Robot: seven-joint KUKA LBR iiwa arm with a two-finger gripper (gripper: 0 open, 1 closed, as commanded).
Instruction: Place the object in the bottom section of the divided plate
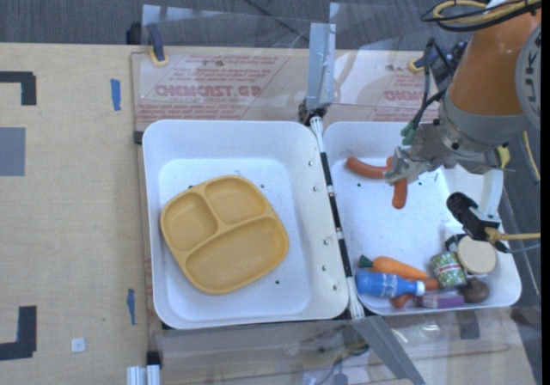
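A yellow divided plate (225, 233) lies in the left bin (163, 151), its one large section toward the near right and two small sections toward the far left. Over the far part of the right bin (378, 229), my gripper (402, 172) is shut on the top end of a small orange-red sausage (400, 194), which hangs straight down from the fingers. A second sausage (367, 168) lies on the bin floor just to the gripper's left. The gripper is well to the right of the plate, past the wall between the bins.
Along the right bin's near edge lie a carrot (400, 268), a blue bottle (387, 284), a green can (447, 270), a round tan piece (475, 256) and a purple item (447, 297). A clear barrier (321, 65) stands behind the bins.
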